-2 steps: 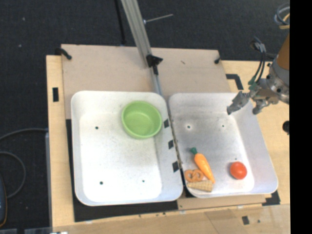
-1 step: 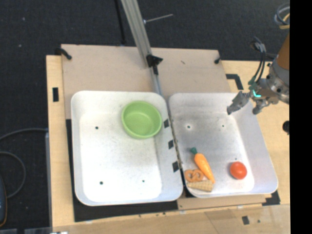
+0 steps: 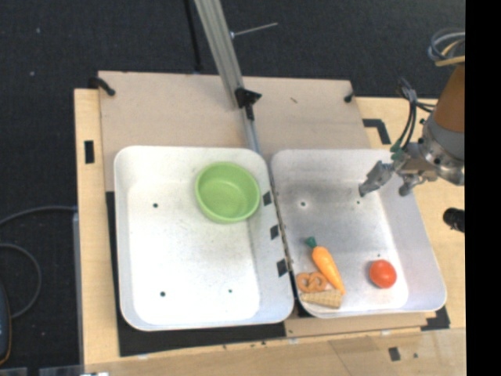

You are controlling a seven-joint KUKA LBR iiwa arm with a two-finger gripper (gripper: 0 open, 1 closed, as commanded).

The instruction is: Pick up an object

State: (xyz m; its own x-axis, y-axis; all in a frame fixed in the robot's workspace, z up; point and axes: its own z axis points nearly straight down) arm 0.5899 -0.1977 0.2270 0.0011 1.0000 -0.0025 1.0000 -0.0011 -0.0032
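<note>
While the carrot [image 3: 327, 266] lies below, the claw [image 3: 389, 180] hangs released over the right bin [image 3: 407, 233].

single camera above bench [image 3: 90, 210], slanted down (both bins [image 3: 141, 288] framed)

Two shallow white bins sit side by side on the bench: the left bin [image 3: 141, 288] holds a round light-green plastic bowl [image 3: 227, 192] near its far right corner, upright with its hollow facing up. The right bin [image 3: 415, 241] holds, along its near edge, an orange toy carrot with a green top [image 3: 326, 265], a small brown pretzel-shaped piece [image 3: 311, 282] touching a tan wafer-like piece [image 3: 325, 298], and a red round tomato-like ball [image 3: 382, 273] apart to their right. The grey two-finger gripper [image 3: 387, 178] hangs over the far right part of the right bin, well apart from these objects, nothing between its fingers.
</note>
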